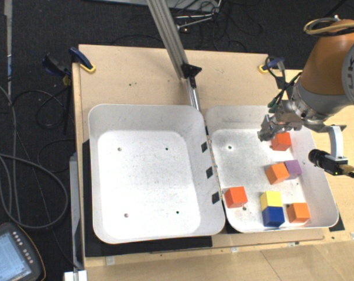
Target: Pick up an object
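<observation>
I see gripper low over right bin, touching red-orange block near bin's far side. Cannot tell finger state or whether block is gripped. Judging pick not confirmed: lift remains. Other blocks sit nearer front, untouched.

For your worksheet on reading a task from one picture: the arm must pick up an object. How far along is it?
Done: the gripper has reached the right bin, right at the red-orange block. In hand: nothing clearly; whether the fingers grip that block cannot be told. Left: a sure grasp and a lift. The other blocks, such as the blue block, lie untouched.
</observation>
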### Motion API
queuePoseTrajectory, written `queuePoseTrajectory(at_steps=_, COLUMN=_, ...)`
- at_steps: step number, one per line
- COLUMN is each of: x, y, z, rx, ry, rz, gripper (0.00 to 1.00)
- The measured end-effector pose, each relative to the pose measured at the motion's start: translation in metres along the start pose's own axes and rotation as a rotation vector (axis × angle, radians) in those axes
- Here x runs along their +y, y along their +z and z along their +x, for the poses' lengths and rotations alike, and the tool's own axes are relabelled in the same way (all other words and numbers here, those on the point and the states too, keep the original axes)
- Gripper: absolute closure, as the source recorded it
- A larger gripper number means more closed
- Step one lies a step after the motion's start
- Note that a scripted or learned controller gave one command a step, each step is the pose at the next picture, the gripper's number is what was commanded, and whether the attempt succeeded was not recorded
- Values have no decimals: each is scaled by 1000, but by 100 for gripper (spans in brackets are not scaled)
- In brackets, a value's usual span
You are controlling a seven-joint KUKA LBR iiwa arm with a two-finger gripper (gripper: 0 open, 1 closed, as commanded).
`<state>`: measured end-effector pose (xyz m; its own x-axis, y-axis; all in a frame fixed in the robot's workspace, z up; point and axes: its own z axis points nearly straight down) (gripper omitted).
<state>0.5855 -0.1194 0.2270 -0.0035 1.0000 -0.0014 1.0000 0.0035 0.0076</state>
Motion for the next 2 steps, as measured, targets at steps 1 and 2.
queuePoseTrajectory(at_steps=1, x=1, y=-12, z=0, rx=0, ry=1, rz=4, gripper=100)
queuePoseTrajectory(at_steps=2, x=-12, y=-9, z=48, rx=3, ry=-3, rz=9, gripper=100)
